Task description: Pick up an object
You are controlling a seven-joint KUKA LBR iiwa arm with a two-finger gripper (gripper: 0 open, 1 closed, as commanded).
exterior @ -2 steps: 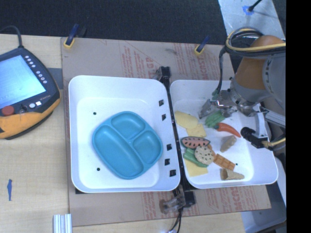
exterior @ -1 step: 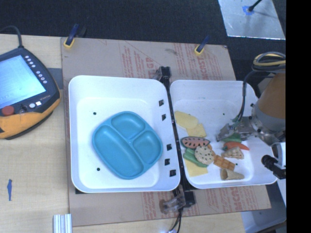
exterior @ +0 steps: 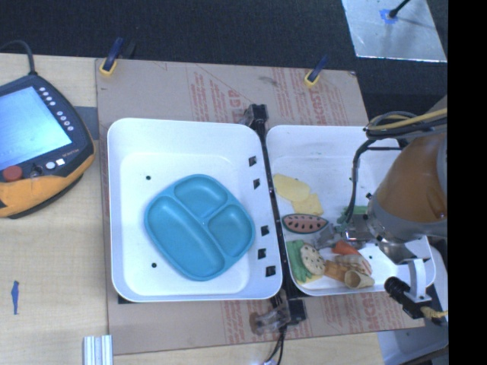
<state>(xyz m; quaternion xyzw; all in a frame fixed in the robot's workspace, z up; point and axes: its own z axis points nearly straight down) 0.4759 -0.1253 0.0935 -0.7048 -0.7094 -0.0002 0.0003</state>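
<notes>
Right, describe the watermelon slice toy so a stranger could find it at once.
Start at the right-hand shallow white bin, the one the grey and orange arm reaches over. Near that bin's left wall, just below the pale yellow flat pieces, lies the small watermelon slice toy. It alone is a red half-round with dark seeds and a green rind.

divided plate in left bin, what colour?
Light blue. The divided plate lies in the left bin, clearest in the camera view.
</notes>
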